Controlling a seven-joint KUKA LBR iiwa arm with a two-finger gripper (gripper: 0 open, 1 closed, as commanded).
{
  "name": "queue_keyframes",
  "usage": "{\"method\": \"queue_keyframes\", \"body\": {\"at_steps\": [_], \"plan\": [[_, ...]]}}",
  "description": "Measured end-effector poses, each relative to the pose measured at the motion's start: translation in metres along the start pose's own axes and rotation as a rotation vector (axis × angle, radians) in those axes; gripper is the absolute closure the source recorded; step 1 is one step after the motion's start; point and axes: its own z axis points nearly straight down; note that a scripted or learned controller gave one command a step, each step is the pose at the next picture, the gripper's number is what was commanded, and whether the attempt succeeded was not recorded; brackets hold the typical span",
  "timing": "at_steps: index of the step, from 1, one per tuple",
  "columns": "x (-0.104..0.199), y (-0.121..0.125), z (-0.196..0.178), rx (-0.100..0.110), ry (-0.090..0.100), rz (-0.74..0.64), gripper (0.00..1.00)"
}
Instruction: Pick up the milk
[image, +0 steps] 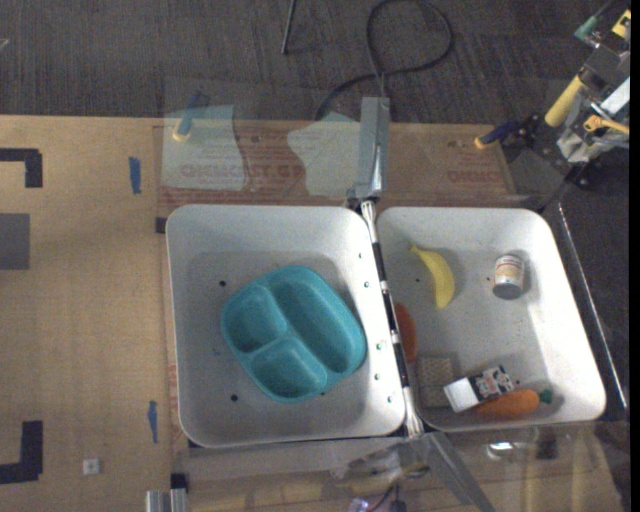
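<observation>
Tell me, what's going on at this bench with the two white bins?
A robot arm is meant to pick up the milk carton, which lies near the front of the right bin beside a carrot. A banana and a small can share that bin. The left bin holds a teal divided plate. Nothing is being handled yet.

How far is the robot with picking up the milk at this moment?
Nothing looks done yet. The milk carton lies on its side at the front of the right bin, beside the carrot, with no gripper on it. Nothing is in hand. The whole pick is left: reach into the right bin, close on the carton and lift it.
</observation>
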Motion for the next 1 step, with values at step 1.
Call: {"method": "queue_keyframes", "body": {"at_steps": [1], "plan": [[0.0305, -0.0365, -0.0553, -0.001, 0.001, -0.073, 1.0]]}}
